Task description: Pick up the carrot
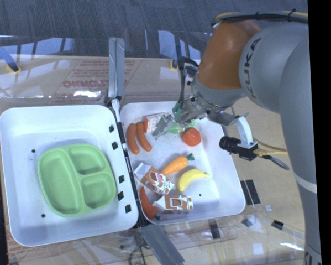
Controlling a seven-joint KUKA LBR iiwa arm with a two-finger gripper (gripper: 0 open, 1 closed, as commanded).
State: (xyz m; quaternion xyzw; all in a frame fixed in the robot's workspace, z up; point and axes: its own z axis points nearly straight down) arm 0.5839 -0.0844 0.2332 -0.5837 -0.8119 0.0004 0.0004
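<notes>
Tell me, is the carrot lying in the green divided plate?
No, the carrot lies in the right bin beside the banana, while the green divided plate sits in the left bin.

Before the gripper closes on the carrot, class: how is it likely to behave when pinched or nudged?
The carrot looks like smooth moulded plastic, so probably stiff, light and a bit slippery. Its rounded, tapered body may roll or pivot if nudged. The banana lies close beside it, so it may get bumped.

ARM: grey body enters from the right, orange band above the wrist, bent downward | WRIST: tilted toward the left | PINCER [166, 125]: low, pointing left and down, metal fingers [160, 129] close together, nothing visibly gripped between them
</notes>
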